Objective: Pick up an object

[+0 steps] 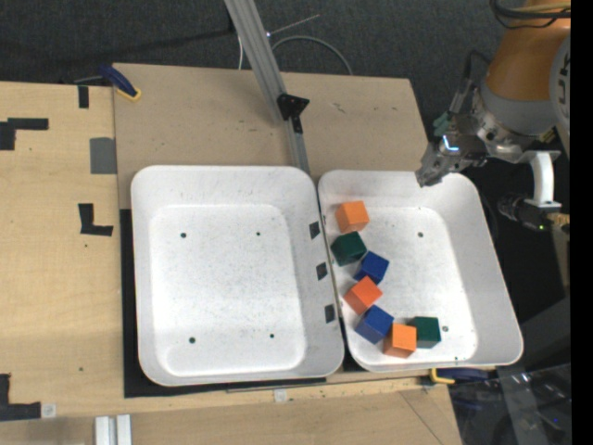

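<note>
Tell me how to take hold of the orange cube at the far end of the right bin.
Come straight down on the top orange cube and close the end effector across its left and right faces. It stands slightly apart from the dark green cube below it, so those sides look free; the green one crowds its near face.

The gripper (430, 176) is hovering over the far edge of the right bin (482, 248), near its far-right corner. Seven blocks are lying in this bin, running from the orange block (351, 216) near the far-left corner down to the green block (426, 331) near the near edge. The left bin (148, 248) is sitting alongside.
</note>
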{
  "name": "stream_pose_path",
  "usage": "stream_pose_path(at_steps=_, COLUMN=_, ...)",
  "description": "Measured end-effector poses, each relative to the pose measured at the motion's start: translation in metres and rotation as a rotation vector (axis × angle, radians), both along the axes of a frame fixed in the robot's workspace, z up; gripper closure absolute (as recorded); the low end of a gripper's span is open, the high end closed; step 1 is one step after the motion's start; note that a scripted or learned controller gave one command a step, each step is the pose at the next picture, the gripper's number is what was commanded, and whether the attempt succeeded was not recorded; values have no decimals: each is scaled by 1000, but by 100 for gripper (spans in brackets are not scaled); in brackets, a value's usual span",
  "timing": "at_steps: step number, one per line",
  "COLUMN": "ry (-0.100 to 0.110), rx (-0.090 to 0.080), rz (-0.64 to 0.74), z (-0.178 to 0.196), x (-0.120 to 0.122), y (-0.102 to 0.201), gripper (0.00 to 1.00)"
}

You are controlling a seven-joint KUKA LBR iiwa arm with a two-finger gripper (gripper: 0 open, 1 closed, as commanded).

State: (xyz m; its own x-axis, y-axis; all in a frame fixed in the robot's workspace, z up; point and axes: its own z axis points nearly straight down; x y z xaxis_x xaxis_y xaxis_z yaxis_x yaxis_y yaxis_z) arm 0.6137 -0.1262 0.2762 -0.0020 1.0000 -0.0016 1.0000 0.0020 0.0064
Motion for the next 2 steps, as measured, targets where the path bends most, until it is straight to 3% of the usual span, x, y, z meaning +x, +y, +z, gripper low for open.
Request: stream_pose_path(at_steps=2, ry=8, rx=3, rz=5, z=-11, x=10, y=111, gripper=100)
